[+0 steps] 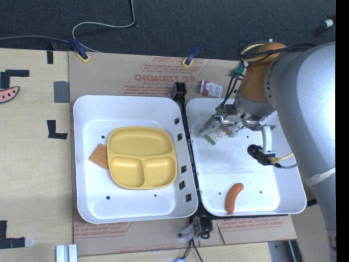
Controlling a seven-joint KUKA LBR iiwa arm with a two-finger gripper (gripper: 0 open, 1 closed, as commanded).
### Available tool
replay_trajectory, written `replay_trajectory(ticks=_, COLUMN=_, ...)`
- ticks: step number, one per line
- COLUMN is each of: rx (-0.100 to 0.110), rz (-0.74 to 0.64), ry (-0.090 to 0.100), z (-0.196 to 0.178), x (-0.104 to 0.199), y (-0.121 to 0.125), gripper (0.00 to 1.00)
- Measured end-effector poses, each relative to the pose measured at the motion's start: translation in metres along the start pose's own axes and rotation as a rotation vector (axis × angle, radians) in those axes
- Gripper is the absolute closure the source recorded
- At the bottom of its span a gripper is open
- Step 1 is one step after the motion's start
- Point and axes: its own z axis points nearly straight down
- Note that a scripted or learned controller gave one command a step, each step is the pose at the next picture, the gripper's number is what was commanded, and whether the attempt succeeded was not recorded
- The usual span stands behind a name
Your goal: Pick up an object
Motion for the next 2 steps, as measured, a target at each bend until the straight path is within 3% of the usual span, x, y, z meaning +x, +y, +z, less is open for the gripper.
replay_trajectory(ticks=1, rx=0.01, rz=0.0, ry=-0.001, z=-0.009, x=-0.001, y=-0.002, gripper=1.0)
replay_trajectory(ticks=2, rx=0.004, rz=0.0, ry=0.001, z=-0.138, x=0.063, y=-0.003, gripper=1.0)
